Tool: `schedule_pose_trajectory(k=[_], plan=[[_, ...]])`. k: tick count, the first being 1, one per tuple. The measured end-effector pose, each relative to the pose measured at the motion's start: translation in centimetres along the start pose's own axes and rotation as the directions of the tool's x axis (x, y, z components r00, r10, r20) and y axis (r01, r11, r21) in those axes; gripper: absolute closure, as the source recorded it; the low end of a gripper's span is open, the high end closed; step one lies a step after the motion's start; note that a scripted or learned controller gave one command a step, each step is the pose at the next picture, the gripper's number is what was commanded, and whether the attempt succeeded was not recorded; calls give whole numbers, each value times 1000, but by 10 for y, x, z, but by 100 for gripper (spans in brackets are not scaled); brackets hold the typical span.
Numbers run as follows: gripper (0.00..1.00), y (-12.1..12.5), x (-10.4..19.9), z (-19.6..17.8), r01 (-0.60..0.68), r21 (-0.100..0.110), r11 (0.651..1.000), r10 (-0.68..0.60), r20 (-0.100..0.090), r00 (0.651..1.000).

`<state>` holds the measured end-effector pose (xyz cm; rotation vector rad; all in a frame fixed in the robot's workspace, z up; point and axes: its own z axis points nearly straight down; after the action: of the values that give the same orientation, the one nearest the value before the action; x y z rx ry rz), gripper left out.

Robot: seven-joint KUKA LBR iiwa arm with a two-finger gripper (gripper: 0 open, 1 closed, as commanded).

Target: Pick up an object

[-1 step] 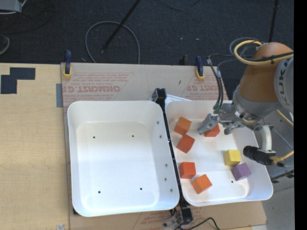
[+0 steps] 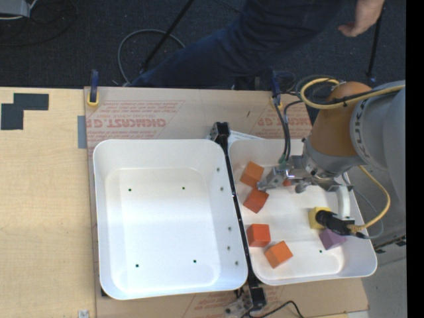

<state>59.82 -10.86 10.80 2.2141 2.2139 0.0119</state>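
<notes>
You can see the grey metal gripper (image 2: 278, 176) low in the right white bin (image 2: 361, 260), just beside two orange cubes (image 2: 252, 174) near the middle wall. You cannot tell its grip from here. It could bump a cube away, because they sit so close together
</notes>
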Motion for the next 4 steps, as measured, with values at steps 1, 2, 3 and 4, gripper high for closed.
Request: schedule_pose_trajectory(k=[1,2,3,4], plan=[[0,31,0,9,-3,4,1000,3,2,1000],[0,35,-1,10,-4,5,1000,4,2,1000],[0,38,-2,10,-6,5,1000,6,3,1000],[0,64,-4,0,-8,26,1000,8,2,1000]])
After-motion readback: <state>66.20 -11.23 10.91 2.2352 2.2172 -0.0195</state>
